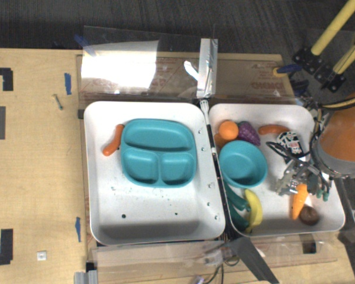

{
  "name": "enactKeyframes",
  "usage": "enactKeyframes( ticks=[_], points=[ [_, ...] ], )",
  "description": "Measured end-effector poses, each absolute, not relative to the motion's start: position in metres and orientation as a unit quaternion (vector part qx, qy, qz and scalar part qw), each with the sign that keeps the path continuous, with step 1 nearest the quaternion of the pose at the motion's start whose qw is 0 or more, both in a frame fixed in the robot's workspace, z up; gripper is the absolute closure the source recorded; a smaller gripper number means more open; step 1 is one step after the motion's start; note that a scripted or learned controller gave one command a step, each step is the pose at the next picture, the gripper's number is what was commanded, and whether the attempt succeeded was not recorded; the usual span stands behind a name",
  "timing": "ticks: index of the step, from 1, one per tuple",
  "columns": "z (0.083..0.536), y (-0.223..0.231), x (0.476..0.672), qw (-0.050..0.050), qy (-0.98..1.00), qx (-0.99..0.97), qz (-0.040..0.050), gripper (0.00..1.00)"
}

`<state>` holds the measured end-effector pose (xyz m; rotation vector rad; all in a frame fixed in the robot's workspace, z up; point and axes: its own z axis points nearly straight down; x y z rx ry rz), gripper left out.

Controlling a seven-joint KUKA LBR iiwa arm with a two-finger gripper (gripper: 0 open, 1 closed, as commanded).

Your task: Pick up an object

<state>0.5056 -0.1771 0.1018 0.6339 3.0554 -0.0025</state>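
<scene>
My gripper (293, 181) hangs low over the right part of the right bin (328, 218), reaching in from the arm's orange band (345, 138). Directly below it in the view lies an orange carrot (299, 203), touching or nearly touching the gripper's metal parts. A brown round item (310, 216) rests beside the carrot's lower end. A black and white object (289, 142) lies just above the gripper. Left of it stands a teal bowl (242, 163), with a banana (254, 206) and a green item (238, 209) beneath the bowl.
An orange fruit (228, 129), purple grapes (248, 133) and an orange sausage (273, 129) sit along the right bin's far wall. The left bin (148, 218) bears a teal divided plate (159, 151) and an orange sausage (113, 140). A yellow-handled tool (334, 25) stands at upper right.
</scene>
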Motion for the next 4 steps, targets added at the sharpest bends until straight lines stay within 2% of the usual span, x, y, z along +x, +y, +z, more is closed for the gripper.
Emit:
enactKeyframes(
  ticks=[1, 2, 3, 4],
  points=[
    [0.27, -0.197, 0.483, 0.008, 0.984, 0.176, -0.0014, 1.0],
    [0.132, -0.184, 0.492, 0.0, 1.0, 0.021, 0.001, 1.0],
    [0.24, -0.212, 0.534, 0.006, 0.991, -0.134, -0.0021, 1.0],
    [0.124, -0.222, 0.494, -0.002, 0.984, -0.18, 0.0029, 1.0]
  ],
)
